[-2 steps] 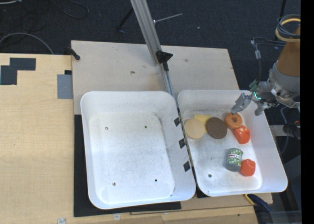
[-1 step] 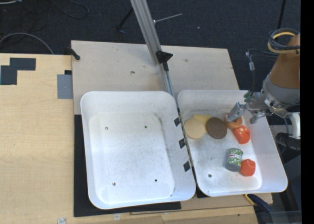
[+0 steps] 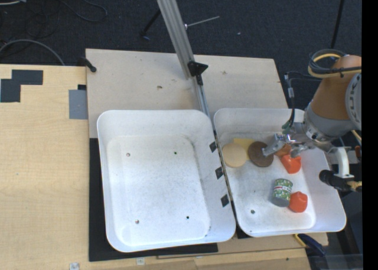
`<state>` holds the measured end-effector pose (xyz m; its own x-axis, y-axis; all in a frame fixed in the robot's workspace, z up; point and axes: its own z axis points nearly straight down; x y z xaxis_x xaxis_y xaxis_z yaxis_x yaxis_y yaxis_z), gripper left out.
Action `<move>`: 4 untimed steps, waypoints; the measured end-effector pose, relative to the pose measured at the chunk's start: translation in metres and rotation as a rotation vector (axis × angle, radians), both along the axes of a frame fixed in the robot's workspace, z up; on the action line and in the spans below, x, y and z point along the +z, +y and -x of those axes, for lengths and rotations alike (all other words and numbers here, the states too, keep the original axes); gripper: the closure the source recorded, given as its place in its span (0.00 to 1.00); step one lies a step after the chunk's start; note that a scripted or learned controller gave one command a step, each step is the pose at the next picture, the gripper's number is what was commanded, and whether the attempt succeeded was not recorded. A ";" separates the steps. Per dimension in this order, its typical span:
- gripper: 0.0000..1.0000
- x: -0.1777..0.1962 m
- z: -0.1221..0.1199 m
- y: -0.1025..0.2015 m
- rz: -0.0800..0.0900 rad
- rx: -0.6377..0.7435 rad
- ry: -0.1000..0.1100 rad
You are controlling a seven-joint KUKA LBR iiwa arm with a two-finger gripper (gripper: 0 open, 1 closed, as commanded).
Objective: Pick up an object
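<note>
Two white bins (image 3: 156,139) stand side by side on the surface (image 3: 142,80). Just beside the claw (image 3: 277,145) lie two round discs, one tan (image 3: 234,155) and one brown (image 3: 258,154); two orange pieces (image 3: 290,163); and one grey-green can (image 3: 282,192). One arm (image 3: 333,100) carries the claw.

Pale wood desk (image 3: 41,162) on the left with dark square patches (image 3: 20,83) and a grey patch (image 3: 77,103). Slanted aluminium rail (image 3: 176,29) with black clamp (image 3: 196,69) over a beige board (image 3: 236,83). Dark carpet floor (image 3: 254,9) with loose cables (image 3: 35,47).
</note>
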<state>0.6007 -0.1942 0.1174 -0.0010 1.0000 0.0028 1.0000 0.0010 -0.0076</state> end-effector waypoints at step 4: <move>1.00 0.116 -0.002 0.000 0.004 0.001 -0.012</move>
<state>0.6031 -0.1944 0.2337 -0.0024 1.0000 -0.0012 1.0000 0.0024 0.0040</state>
